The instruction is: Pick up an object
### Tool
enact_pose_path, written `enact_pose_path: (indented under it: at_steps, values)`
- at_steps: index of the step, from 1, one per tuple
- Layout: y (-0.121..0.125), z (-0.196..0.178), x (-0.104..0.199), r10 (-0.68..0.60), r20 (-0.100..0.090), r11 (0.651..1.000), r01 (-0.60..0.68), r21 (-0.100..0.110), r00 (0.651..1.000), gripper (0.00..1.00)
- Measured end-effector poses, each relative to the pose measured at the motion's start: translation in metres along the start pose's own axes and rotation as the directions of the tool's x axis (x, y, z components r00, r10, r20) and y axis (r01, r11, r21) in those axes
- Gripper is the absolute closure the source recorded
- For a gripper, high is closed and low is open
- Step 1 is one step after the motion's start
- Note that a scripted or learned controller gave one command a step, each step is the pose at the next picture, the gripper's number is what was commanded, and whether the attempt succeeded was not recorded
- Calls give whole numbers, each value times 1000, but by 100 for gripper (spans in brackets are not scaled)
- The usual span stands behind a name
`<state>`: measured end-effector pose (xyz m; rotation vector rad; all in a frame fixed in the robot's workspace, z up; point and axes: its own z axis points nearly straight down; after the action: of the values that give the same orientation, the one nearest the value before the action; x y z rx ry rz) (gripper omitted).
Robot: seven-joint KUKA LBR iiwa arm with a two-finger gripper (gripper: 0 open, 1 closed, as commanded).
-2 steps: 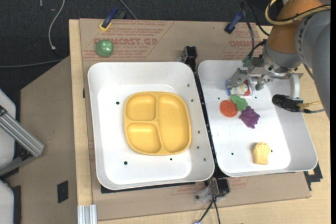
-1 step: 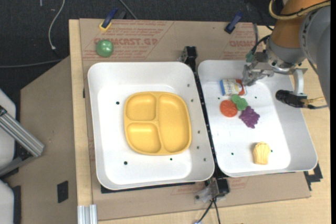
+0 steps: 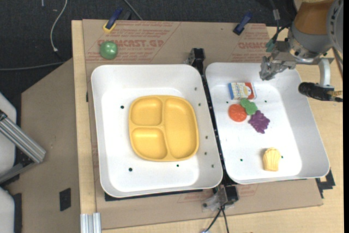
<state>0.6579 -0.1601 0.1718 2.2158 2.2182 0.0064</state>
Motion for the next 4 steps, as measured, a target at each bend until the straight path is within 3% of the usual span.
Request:
enact_pose_path:
  at_steps: [1,3,4]
  values:
    - [2,-41,0,0,-1,1000,0,2,1000,100]
    - [-35,-59,99,-4,-5,1000,4,10,1000,100]
    - [-59,-51,148,-4,-5,1000,4,12,1000,100]
